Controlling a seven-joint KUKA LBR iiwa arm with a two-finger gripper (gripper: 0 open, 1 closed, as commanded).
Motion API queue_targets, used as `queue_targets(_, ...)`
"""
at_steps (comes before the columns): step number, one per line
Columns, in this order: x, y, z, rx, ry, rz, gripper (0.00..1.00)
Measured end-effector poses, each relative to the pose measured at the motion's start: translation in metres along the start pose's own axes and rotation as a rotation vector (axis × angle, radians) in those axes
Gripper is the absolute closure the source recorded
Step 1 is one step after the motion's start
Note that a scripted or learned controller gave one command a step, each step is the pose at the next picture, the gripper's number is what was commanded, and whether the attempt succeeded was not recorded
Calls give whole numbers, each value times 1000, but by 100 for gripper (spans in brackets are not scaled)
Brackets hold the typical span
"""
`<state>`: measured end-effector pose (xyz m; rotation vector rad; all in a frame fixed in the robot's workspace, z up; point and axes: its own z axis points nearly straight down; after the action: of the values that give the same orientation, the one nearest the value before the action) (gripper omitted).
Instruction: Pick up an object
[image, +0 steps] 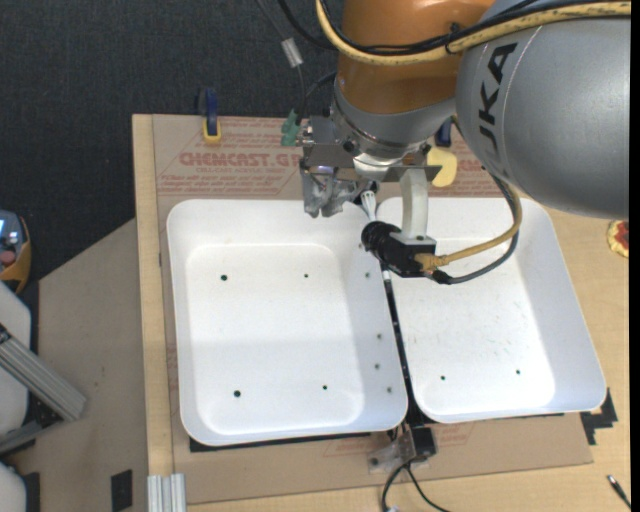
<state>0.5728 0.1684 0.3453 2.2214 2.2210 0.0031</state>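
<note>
Across the bench, two shallow white bins side by side: left bin (190, 300) and right bin (580, 330), inner rims touching down the middle. Small dark dots on both floors; faint scuffs and specks on the right one. Soft shadow over the far half of the left bin.

Beneath both, a brown board (240, 155) with red lettering along its far edge. Pinned at that edge by a blue clamp (210, 112), a green clamp (291, 128) and a yellow clamp (442, 166), the last partly hidden behind the wrist. At the near edge, between the bins, a small black connector (412, 443) with a wire trailing off.

Beyond the board, dark speckled flooring (90, 70). At the left edge, a slanted metal rail (40, 378) and pale rounded shapes, too cropped to name. At the far right edge, a scrap of something red (620, 235) on the board.

Reaching in from the right, the grey arm (560, 100) with its orange band (400, 40), large and close to the lens. Below the band, the gripper (325, 198), hanging over the far rim of the left bin near the seam. Open or closed: cannot tell. Just beside it, a black fitting (395, 250) over the seam, with a tan hose (490, 245) curving back toward the arm.

Whereabouts of any object for picking: cannot tell from this view.
</note>
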Motion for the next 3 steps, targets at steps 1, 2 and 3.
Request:
queue_targets(1,58,25,101,4,0,-4,100)
queue_targets(2,-35,37,33,-2,-1,2,100)
queue_targets(3,-83,47,-32,-5,-2,3,100)
